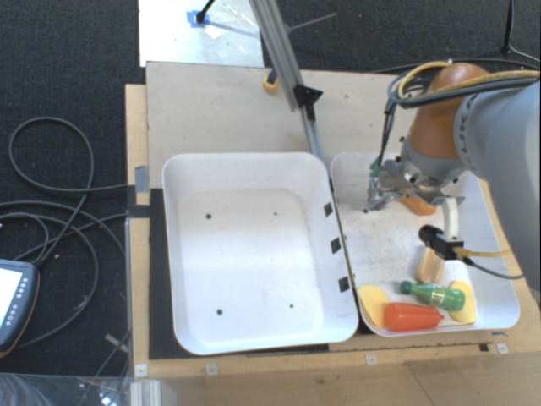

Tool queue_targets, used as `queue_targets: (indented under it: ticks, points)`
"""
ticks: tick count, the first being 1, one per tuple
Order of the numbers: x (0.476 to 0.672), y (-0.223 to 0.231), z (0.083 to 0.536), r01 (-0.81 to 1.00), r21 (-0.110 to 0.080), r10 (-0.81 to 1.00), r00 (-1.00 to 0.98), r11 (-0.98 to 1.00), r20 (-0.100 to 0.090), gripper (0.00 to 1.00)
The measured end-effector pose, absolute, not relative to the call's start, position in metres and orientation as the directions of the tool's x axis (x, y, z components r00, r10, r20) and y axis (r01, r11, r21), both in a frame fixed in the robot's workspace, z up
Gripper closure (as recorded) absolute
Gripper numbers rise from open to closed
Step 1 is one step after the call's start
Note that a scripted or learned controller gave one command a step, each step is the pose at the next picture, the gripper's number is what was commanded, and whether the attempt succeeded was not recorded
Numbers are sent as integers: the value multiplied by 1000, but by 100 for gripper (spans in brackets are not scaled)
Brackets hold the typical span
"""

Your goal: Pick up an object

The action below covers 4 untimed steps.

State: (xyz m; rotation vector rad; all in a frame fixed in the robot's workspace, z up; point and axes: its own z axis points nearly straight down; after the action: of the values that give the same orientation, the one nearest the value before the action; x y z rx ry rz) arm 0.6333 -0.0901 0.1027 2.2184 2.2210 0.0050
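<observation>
tool hangs in the right bin, toys well below it

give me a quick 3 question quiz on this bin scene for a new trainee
1. True or false: the red-orange toy lies in the left bin.
2. Which item lies just above the red-orange toy? A) green bottle B) blue cup C) black ball
3. Fill in: the gripper hangs over the ____ bin.

Key:
1. False. It lies in the right bin, near the front edge.
2. A
3. right
</observation>
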Motion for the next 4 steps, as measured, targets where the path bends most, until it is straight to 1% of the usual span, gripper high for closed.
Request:
queue_targets:
  ticks: [2, 3, 4]
  points:
    - [642, -78, 198, 1000, 7, 1000, -7, 7, 0, 100]
    - [644, -78, 264, 1000, 10, 1000, -7, 7, -1, 100]
    - [630, -33, 265, 1000, 1, 1000, -9, 9, 1, 100]
